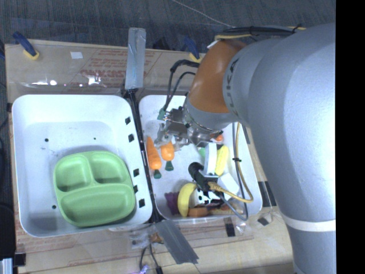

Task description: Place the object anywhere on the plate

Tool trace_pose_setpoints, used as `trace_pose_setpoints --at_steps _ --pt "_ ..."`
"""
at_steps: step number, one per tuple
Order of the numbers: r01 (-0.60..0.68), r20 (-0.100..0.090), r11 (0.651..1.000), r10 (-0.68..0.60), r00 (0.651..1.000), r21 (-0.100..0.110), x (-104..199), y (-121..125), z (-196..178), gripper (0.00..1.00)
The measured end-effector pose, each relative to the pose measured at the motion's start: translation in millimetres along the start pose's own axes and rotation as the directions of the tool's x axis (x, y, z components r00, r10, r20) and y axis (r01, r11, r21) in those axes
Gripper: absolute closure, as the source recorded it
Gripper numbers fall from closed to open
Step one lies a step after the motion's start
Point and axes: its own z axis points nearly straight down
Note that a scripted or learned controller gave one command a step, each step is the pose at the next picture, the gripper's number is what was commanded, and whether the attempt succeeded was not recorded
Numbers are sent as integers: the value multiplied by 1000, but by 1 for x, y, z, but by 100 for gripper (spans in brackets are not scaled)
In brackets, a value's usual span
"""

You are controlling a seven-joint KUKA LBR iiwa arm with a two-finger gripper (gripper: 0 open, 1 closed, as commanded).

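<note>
- Grey arm, nearest the camera, fills the right of the frame; its orange band sits above the wrist over the right bin.
- Below the wrist, the gripper hangs low in the upper left part of that bin. Whether it is spread or pinching anything I cannot tell; its tip is lost among metal and cables.
- Just beneath it lie two toy carrots: a small carrot, and a long carrot beside the bin's left wall, its long axis running top to bottom in the frame.
- Further toward the lower middle sit a yellow banana-like piece, a black-and-white item and a pale yellow piece.
- The green plate, with three compartments, rests in the lower part of the left bin, well apart.
- Judgement: the plate lies left and down-frame from the gripper, across the divider between the bins, so any carry must clear both walls.
</note>
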Motion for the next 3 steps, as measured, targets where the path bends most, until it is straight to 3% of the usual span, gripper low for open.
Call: trace_pose_setpoints --at_steps 1,2,3 --pt "0 0 1000 0 1000 0 0 0 0 0" --pt "8 0 1000 -8 1000 3 1 0 -9 100" --pt "206 3 978 -206 979 -9 67 6 0 100"
